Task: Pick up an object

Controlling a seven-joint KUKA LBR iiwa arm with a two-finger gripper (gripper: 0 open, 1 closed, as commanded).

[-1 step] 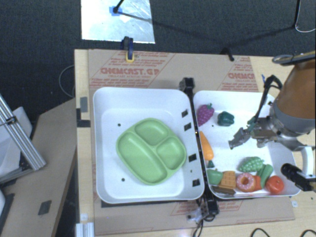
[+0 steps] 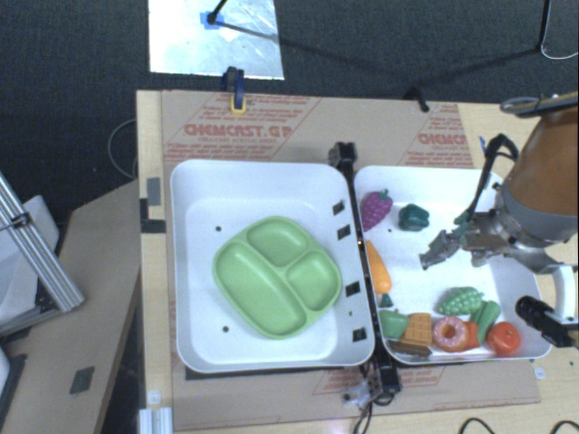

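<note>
Camera view, read from left to right, starts with the left white bin (image 2: 194,242) on the desk (image 2: 271,125), which carries a green divided plate (image 2: 276,277) at centre frame. Past the black divider comes the right white bin (image 2: 425,283), where the toy food sits. A purple grape bunch (image 2: 376,207) lies at its upper left, with a dark green pepper-like piece (image 2: 413,216) just beside it. An orange carrot (image 2: 377,267) runs lengthwise along the bin's left wall. Along the lower edge are a waffle-like piece (image 2: 417,330), a pink donut (image 2: 450,334), a green grape bunch (image 2: 460,300), a green pod (image 2: 488,317) and a red tomato (image 2: 504,336).

The pincer (image 2: 435,251) hangs over bare bin floor in the right-centre of the frame, tips pointing left and slightly down. Its fingers look a little spread with nothing between them, though the gap is small and hard to read.

No single target is fixed. The green grape bunch lies nearest, just below and right of the tips. The pepper-like piece lies above and slightly left, and the carrot farther left, its long axis running up and down the frame. My guess is that a short drop toward the lower right is the easiest reach.
</note>
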